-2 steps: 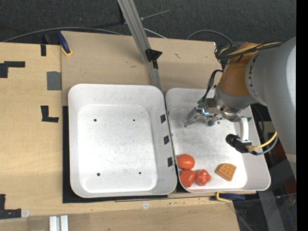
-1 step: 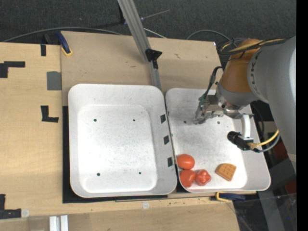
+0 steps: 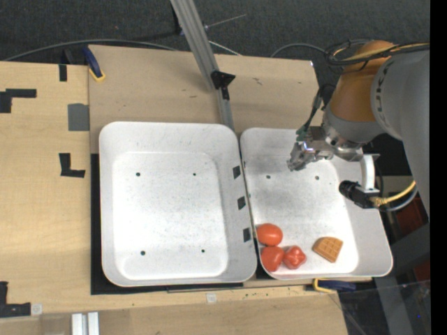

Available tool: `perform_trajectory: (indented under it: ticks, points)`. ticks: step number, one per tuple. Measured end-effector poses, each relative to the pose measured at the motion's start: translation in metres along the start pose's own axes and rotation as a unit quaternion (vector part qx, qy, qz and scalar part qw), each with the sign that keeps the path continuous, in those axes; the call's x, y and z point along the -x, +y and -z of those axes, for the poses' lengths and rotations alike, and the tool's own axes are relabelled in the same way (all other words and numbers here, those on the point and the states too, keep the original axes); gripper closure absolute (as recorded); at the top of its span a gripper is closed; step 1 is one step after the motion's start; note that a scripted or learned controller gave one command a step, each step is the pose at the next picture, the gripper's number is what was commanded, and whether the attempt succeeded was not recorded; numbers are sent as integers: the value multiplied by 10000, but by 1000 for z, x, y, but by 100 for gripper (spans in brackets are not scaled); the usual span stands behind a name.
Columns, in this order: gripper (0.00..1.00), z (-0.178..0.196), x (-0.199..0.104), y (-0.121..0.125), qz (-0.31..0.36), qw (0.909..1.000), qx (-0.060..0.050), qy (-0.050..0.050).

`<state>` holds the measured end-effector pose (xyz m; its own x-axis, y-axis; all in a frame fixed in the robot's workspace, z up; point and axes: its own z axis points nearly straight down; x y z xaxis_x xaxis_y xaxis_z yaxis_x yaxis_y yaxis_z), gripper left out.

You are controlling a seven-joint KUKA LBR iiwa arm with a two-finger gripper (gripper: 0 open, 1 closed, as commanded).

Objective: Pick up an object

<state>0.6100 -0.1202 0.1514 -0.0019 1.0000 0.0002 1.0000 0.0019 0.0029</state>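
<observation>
The grey arm [image 3: 391, 89] with its orange band reaches in from the right, and its tool [image 3: 299, 158] hangs over the far part of the right bin [image 3: 279, 145], near that bin's far-left corner; the tool is small and dark against the white floor, and whether it is wide or narrow cannot be told; nothing is seen between its tips.

The things to pick lie together at the near end of the right bin, well apart from the tool; a round red-orange object [image 3: 270, 234] sits by the bin's left wall; just nearer than it, a second red object [image 3: 272, 258] rests in the near-left corner, touching or almost touching the first; a third, lumpier red object [image 3: 295, 257] lies just right of the second; to the right of these, a little apart, a tan waffle-patterned piece [image 3: 327, 248] rests on the bin floor.

The left bin [image 3: 112, 187] stands beside the right one, their rims meeting in the middle of the wooden desk [image 3: 42, 208]; a slanted metal pole [image 3: 199, 37] rises from the far side of the desk, above the place where the bins meet.
</observation>
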Motion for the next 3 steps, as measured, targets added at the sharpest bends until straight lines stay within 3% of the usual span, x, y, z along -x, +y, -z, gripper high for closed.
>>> perform_trajectory:
  ticks: [1,2,3]
  points:
    - [100,60,7,2,-2,10000,7,-4]
    - [100,93,6,3,-1,10000,-1,0]
    - [100,83,-52,2,22,10000,-27,6]
